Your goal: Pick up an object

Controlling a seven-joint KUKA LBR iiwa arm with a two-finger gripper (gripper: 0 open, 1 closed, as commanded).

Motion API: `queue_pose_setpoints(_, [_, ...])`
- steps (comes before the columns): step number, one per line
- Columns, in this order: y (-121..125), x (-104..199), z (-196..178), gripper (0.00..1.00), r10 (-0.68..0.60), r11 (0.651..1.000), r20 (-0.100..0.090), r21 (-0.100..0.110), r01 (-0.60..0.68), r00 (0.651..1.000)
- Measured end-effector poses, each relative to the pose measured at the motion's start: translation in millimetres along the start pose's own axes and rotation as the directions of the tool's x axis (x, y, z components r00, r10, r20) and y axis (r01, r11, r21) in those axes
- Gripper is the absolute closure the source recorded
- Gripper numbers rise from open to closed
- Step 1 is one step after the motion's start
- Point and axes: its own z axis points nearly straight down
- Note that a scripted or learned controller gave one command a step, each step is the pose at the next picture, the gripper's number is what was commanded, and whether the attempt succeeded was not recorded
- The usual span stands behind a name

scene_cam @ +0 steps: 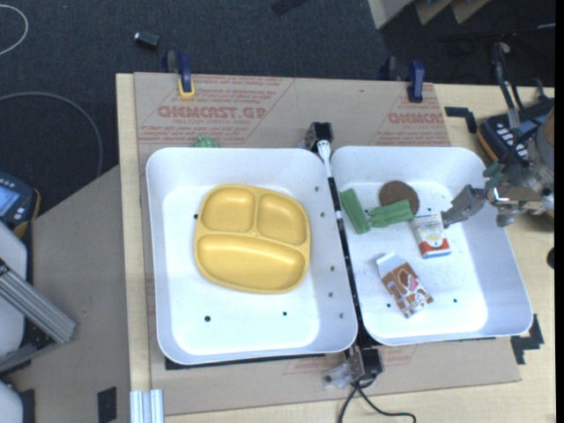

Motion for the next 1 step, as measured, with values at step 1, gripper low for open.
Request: queue_pose_setpoints(1, [0.8,-0.1,-10.9,1.0,-0.001,1.0,0.001,-0.004,0.001,1.0])
